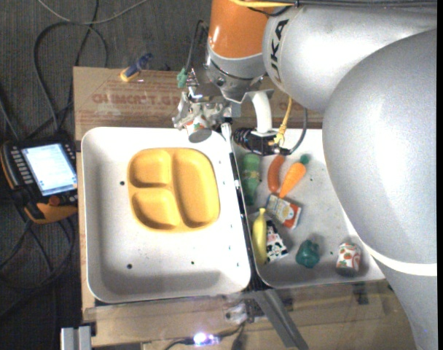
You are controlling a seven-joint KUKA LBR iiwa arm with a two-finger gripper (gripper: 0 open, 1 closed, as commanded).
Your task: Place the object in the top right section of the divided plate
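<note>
- Reaching in from the right, the grey arm with the orange band (240,20) carries its end effector (200,119) over the top edge of the left shallow white bin (105,217).
- The end effector hangs just above the upper right corner of the yellow divided plastic plate (174,188), near the wall between the two bins; whether it is spread or closed cannot be told, as its tip is a blur of metal parts, and no object can be made out in it.
- The plate lies in the upper middle of the left bin, with two smaller sections on its left side and one long section on its right; all three show bare yellow.
- The right shallow white bin (320,228) holds the loose things: a green rounded item (251,173) against the dividing wall, an orange toy carrot with a green top (293,175), and a second orange piece (275,170) just beside it.
- Below the carrot lies a small red and white carton (285,211), and a yellow toy banana (259,235) rests along the dividing wall.
- A small black and white figure (277,246) touches the banana's lower end; a dark green lump (307,254) and a small red and white can (348,258) lie near the bin's lower edge.
- A handheld pendant with a lit screen (43,168) sits on the floor left of the bench, well apart from the bins.
</note>
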